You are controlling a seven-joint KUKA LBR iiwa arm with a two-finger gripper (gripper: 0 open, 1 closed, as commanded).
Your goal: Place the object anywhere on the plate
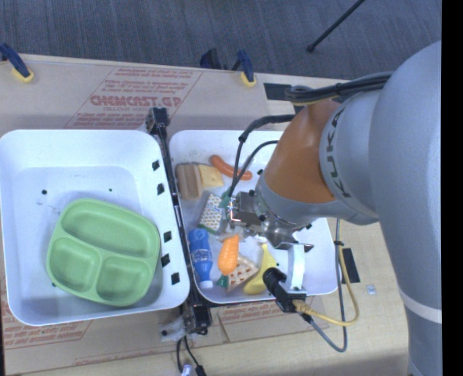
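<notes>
A green divided plate (pixel 102 251) lies in the left white bin (pixel 27 155). The right bin (pixel 317 276) holds several toy foods: an orange carrot (pixel 229 254), a blue bottle (pixel 200 255), a yellow banana (pixel 260 276), a waffle-like wedge (pixel 241 273), a checkered piece (pixel 212 211), a bread slice (pixel 190 180) and an orange sausage (pixel 228 167). My gripper (pixel 245 219) hangs low over the middle of the right bin, just above the carrot's top end and beside the checkered piece. The wrist hides its tips.
The grey arm with its orange band (pixel 309 159) covers the right half of the right bin. A black divider clip rail (pixel 167 186) runs between the bins. A yellow cable (pixel 329 319) loops over the bench's near edge.
</notes>
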